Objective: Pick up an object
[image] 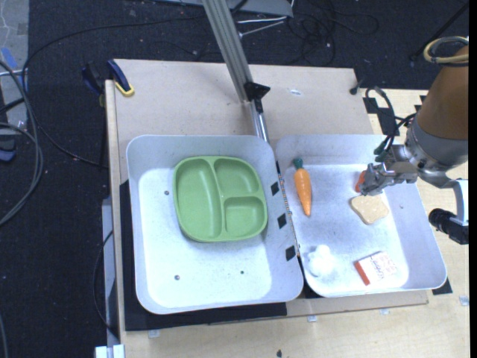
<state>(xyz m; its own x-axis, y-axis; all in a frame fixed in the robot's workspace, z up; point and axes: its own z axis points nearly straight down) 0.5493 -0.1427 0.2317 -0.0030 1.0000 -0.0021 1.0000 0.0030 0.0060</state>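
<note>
Overhead slanted view of a tabletop [186, 95] w/ two shallow white bins side by side. Left bin [149, 274] holds a green divided plate [220, 198]. Right bin [421, 263] holds four items: a toy carrot [302, 189] near its left wall, a tan bread-like piece [370, 209], a small white lump [320, 260] at the lower left, and a red-and-white packet [378, 267] near the front.

The arm [443, 121] reaches in from the right. Its end effector [370, 181] hangs low over the right bin's upper middle; can't tell whether it's spread or closed, too small and dark.

Key relation: the bread piece lies just below the end effector in frame, i.e. toward the bin's front, prob. the nearest target. Its long axis runs roughly left-right. The carrot lies well apart to the left, long axis running back-to-front. Nothing appears gripped.
</note>
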